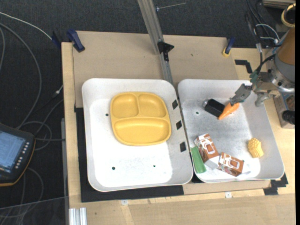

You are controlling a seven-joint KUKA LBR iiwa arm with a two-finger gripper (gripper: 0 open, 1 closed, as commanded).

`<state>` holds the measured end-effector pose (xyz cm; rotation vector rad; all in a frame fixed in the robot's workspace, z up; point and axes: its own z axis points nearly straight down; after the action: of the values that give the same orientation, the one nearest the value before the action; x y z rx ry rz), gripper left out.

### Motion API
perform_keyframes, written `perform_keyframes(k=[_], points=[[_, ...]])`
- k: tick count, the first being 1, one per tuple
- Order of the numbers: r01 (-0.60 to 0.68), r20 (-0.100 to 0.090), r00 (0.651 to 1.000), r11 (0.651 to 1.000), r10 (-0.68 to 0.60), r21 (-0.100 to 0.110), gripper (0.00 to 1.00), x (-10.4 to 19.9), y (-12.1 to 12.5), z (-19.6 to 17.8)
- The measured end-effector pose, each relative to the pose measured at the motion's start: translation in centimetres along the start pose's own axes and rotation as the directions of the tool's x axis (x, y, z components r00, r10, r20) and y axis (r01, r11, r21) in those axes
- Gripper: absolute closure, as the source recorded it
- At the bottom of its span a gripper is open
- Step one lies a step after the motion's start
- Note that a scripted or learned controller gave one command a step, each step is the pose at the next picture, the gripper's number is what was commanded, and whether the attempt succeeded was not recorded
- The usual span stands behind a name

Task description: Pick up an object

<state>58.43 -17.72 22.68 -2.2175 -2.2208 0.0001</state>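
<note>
My gripper (244, 93) hangs over the right bin (262, 170), touching the carrot (228, 110); a divided plate (139, 117) lies in the left bin (96, 172) beside it.

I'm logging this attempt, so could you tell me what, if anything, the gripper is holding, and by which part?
It cannot be told: the gripper sits right at the orange carrot's upper end, but a hold isn't clearly visible.

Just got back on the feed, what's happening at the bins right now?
The arm has reached in over the right bin, with its tool at the upper part of it, right by the orange carrot and the black block. A grip on the carrot can't be confirmed. Two cartons, a green piece and a corn cob lie lower in that bin. The left bin holds a yellow divided plate.
</note>
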Motion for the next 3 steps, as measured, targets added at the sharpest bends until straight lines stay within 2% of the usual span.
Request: perform_keyframes(k=[1, 2, 3], points=[[0.0, 0.0, 1.0, 1.0, 0.0, 0.0, 0.0, 0.0, 0.0, 0.0], [-0.002, 0.0, 1.0, 1.0, 0.002, 0.005, 0.0, -0.6, -0.6, 4.6], [-0.001, -0.001, 1.0, 1.0, 0.001, 0.006, 0.0, -0.8, 0.3, 10.3]])
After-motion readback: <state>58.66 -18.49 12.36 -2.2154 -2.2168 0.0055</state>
